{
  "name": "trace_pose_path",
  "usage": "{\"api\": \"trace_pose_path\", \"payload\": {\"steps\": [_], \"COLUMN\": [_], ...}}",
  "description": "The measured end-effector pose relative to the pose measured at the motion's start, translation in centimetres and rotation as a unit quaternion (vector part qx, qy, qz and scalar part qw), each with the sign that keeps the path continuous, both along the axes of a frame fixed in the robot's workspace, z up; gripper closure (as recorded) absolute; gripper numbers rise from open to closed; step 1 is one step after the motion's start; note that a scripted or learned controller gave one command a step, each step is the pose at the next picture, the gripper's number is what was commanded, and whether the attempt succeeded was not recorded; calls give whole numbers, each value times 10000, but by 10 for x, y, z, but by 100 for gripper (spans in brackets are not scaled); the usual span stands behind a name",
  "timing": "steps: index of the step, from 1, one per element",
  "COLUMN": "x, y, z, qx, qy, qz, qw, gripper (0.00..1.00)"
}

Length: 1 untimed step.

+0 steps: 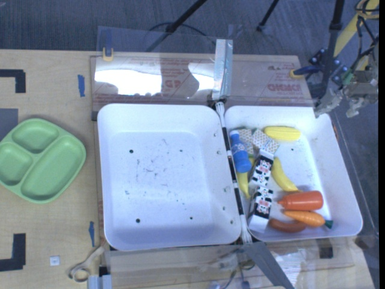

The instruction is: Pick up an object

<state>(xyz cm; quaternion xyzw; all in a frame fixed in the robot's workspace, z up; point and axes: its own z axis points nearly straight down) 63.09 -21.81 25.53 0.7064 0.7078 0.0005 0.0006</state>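
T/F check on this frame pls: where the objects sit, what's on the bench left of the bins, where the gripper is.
1. All the loose objects lie in the right bin. True.
2. The green divided plate sits inside the left bin. False: it rests on the bench, left of both bins.
3. The gripper is down among the objects in the right bin. False: it is at that bin's far right corner, above the rim, away from the pile.
4. The carrot lies near the right bin's near edge, next to the red sausage-shaped object. True.
5. The blue bottle lies against the right bin's right wall. False: it lies along the bin's left side, by the divider.
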Motion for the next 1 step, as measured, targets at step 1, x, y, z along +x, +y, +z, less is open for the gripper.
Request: {"api": "trace_pose_path", "payload": {"steps": [1], "x": [34], "y": [37], "z": [-149], "qx": [6], "qy": [29], "qz": [426], "qw": [9991], "gripper": [0]}}
